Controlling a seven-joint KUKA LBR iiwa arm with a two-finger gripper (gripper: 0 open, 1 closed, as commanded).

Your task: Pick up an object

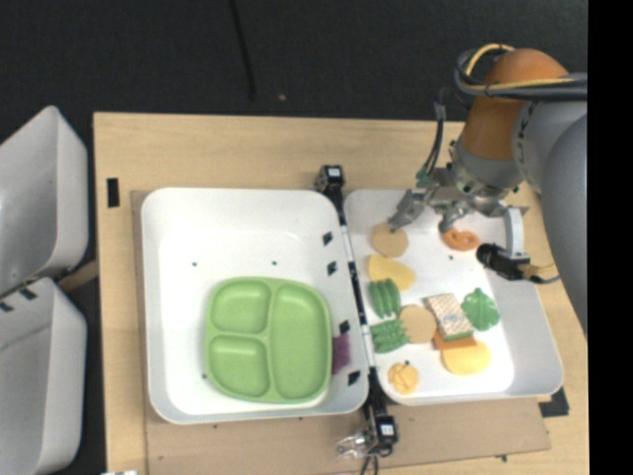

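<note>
The right bin (534, 349) holds several toy foods. Among them are a tan round piece (389, 240), an orange ring (459, 237), a yellow piece (391, 269) and two green ridged pieces (384, 297) (390, 336). There are also a speckled wafer (447, 315), a green leafy piece (480, 308), a yellow-orange piece (465, 356) and a small orange one (403, 375). My gripper (427, 214) hangs over the bin's far end and looks open. One finger (404, 211) ends just above the tan round piece; the other is near the orange ring. Nothing shows between them.
The left bin (168, 265) holds a green divided plate (269, 339). A small purple item (341, 349) lies by that bin's right wall. The arm's orange band (514, 77) and grey body stand over the bench's far right corner. White chairs (35, 196) sit at left.
</note>
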